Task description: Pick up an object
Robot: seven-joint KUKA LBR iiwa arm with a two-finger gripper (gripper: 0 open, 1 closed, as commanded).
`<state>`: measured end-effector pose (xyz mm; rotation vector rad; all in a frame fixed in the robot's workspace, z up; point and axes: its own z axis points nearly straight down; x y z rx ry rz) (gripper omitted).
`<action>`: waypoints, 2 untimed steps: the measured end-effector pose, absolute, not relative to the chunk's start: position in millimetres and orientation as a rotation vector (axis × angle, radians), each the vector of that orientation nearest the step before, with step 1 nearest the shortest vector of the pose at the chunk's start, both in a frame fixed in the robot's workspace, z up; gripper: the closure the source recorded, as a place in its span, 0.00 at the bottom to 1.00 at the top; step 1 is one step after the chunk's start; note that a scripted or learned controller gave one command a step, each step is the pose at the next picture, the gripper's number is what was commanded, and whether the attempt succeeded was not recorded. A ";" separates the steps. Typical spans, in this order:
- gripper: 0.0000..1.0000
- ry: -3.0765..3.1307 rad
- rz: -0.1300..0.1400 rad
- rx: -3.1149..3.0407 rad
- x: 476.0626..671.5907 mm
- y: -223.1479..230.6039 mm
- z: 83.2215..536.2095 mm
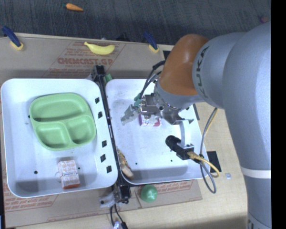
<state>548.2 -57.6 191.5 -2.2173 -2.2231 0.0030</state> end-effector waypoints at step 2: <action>0.00 -2.224 0.005 -2.214 526.1 -107.2 219.4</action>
